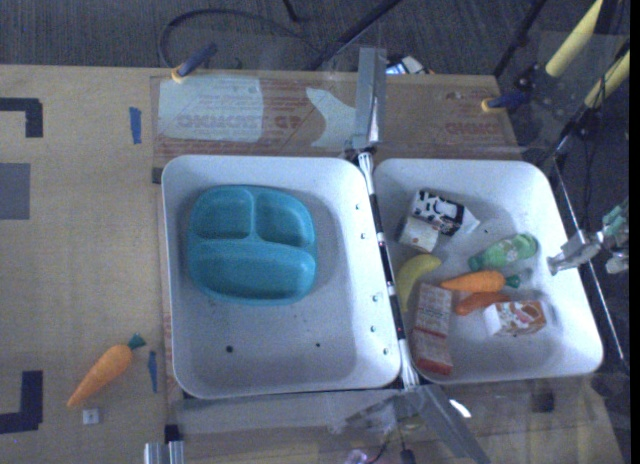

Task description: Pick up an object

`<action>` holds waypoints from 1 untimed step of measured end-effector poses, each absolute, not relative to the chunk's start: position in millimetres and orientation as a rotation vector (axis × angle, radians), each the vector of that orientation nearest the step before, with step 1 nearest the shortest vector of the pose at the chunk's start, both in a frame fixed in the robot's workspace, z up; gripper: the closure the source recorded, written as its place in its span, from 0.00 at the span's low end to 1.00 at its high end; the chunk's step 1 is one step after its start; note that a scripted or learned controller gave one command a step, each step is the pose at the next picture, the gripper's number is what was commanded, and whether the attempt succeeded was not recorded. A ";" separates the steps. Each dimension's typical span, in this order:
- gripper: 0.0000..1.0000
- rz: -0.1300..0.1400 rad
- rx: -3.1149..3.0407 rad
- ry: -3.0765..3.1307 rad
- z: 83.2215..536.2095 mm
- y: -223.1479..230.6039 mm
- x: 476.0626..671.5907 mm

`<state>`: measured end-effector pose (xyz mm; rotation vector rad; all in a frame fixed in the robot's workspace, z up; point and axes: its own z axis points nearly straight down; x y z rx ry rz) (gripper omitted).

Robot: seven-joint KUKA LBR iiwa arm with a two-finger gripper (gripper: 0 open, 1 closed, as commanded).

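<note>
Here, the left bin (190, 352) holds a blue divided plate (250, 244). The right bin (570, 352) holds a carton (434, 327), a banana (415, 274), two carrots (474, 281), a green bottle (507, 251) and a pouch (518, 317). My gripper (585, 248) sits at its right edge; I cannot tell its state.

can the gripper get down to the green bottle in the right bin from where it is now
Probably yes. The gripper sits at the right bin's right rim, with bare bin floor between it and the green bottle. Nothing lies on top of the bottle, though an orange carrot lies close beside it.
</note>
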<state>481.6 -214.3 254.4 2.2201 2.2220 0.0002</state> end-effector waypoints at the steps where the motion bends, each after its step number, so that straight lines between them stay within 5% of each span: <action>1: 0.00 0.005 2.202 2.238 106.3 -203.3 481.0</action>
